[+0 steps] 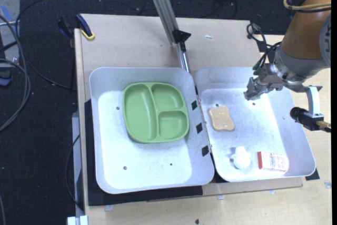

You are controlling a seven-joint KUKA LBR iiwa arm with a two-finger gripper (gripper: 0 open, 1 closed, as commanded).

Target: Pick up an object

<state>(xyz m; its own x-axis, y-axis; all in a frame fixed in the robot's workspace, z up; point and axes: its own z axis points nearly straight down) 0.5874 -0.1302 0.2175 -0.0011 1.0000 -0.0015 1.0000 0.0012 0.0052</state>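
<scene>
1. The gripper (254, 91) hangs over the upper part of the right bin (295, 131), near its back wall. Its fingers point down and to the left. They are small and dark against the white floor, so I cannot tell whether they stand apart or together.
2. Nothing shows between the fingers. No object lies directly under them; the patch of bin floor below the tip looks bare.
3. The nearest candidate is the tan slice of toast (221, 118), lying flat toward the left side of the same bin, down and left of the gripper and apart from it.
4. Further off, along the front edge of that bin, a small white lump (240, 157) sits just beside a red and white packet (272, 161); the two are close but seem not to touch.
5. The left bin (105, 129) holds a green divided tray (156, 111), well apart from the gripper.
6. To do the grasp well, I judge the arm should first centre over one object, the toast being closest, then descend straight with the fingers spread wider than the thing.
7. The toast is thin and flat, so the fingertips likely need to reach almost to the floor and close across its narrower side; a shallow close would probably slip off.
</scene>
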